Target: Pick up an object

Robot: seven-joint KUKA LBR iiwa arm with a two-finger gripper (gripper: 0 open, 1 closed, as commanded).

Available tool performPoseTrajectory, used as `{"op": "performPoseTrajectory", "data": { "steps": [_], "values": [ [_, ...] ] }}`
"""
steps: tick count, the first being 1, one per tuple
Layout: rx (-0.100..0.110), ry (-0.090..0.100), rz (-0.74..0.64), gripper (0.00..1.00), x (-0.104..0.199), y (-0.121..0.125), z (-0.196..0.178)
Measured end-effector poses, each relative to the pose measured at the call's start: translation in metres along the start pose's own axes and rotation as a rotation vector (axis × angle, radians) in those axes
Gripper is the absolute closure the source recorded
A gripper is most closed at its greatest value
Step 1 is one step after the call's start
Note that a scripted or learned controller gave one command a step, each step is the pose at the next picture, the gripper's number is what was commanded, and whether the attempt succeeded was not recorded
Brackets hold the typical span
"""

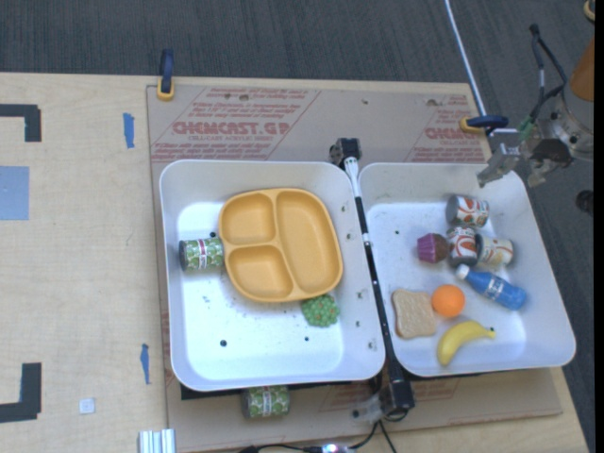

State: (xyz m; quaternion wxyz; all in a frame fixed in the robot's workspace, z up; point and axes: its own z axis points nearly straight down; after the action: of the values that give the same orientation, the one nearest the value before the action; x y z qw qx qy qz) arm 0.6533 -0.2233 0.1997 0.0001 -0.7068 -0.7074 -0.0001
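While the pale wooden desk carries both bins, the left white bin holds a green-labelled can lying on its side, touching the left edge of a yellow three-compartment plastic plate, with a green bumpy ball at the plate's lower right corner. Another green-labelled can lies outside, just below that bin. Inside the right white bin lie a purple cupcake-shaped toy, a slice of toast, an orange, a yellow banana, several small patterned cans and a blue bottle. Above this bin's upper right corner hangs the gripper; I cannot tell how it stands, and nothing shows in it.
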Motion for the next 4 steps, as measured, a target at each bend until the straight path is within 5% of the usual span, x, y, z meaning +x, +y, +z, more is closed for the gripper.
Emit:
{"op": "performPoseTrajectory", "data": {
  "steps": [1,2,3,4],
  "values": [
    [-0.011,0.006,-0.003,0.0,0.004,0.016,0.082],
    [-0.001,0.001,-0.001,0.0,0.067,-0.015,0.114],
    [-0.006,-0.004,-0.002,1.0,0.065,-0.014,0.102],
    [-0.006,-0.004,-0.002,0.0,0.065,-0.014,0.102]
  ]
}}
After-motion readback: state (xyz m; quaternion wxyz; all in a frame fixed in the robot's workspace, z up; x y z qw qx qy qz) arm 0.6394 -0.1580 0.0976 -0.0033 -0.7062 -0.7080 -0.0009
